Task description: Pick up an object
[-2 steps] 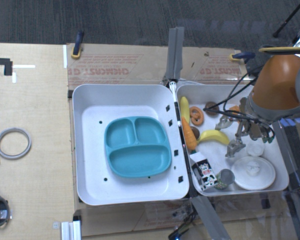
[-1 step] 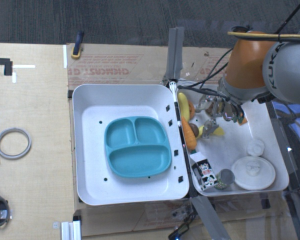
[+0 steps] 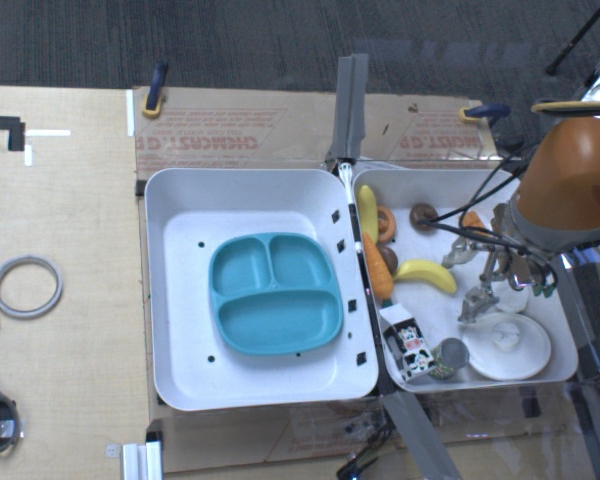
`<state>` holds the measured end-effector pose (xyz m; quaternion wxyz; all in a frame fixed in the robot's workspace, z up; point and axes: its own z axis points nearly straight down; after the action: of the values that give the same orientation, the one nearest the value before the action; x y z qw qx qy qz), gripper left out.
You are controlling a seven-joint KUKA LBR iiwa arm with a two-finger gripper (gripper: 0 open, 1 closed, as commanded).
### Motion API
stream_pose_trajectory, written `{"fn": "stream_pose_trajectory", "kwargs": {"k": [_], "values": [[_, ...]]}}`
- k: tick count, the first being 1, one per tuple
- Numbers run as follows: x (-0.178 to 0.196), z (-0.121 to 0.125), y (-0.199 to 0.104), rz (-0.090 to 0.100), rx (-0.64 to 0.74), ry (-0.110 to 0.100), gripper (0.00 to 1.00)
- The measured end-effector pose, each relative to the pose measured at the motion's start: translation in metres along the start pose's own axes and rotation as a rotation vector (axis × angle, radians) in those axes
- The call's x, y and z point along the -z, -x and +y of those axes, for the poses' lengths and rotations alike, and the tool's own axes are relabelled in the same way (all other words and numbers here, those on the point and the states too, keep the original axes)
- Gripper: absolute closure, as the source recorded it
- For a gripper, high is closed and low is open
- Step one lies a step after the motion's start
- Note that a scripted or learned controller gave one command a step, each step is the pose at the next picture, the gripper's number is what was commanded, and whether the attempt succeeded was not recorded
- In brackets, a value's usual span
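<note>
My two-finger metal gripper (image 3: 477,303) hangs low inside the right-hand shallow white bin (image 3: 570,343), below my grey wrist with its orange band, and its thin fingers stand a little apart with nothing between them. Directly beneath and slightly toward the near wall of the bin lies a round white plate (image 3: 510,348), with the fingertips just over its far rim. The thing I judge easiest to take is the yellow banana (image 3: 427,274), which lies to the camera's left of my gripper, close by but apart from it. Its long axis runs roughly across the bin, left to right with a slight downward curve at the right end, so that end points toward my fingers. Farther left, against the divider wall, an orange carrot (image 3: 379,271) lies lengthwise along the wall, with a second slim yellow fruit (image 3: 367,211) above it. A small brown round object (image 3: 423,215) sits toward the far wall. Near the front corner rest a small black-and-white carton (image 3: 409,346) and a grey round lid (image 3: 450,353). The left-hand white bin (image 3: 170,298) holds a teal plastic divided tray (image 3: 276,293).
</note>
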<state>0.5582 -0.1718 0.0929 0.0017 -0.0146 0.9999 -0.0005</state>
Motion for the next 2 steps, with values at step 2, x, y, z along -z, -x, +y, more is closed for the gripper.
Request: {"fn": "stream_pose_trajectory", "kwargs": {"k": [2], "values": [[0.0,-0.049,0.047,-0.003,-0.269,-0.001,0.0]]}}
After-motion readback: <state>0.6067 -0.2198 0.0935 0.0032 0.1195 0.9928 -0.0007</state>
